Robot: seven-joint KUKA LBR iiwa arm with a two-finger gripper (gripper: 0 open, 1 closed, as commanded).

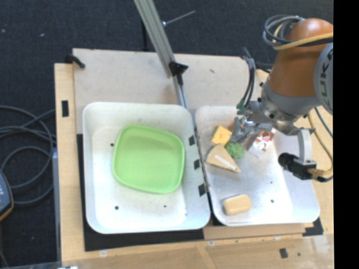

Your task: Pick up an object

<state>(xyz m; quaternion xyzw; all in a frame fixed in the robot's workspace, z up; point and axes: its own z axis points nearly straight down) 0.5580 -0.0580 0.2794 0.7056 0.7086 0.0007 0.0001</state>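
we record a green plate lying flat in the left bin. in the right bin lie a yellow wedge, a small green piece, a pale wedge and a tan block. the gripper hangs above the green piece; we cannot tell how its jaws stand.
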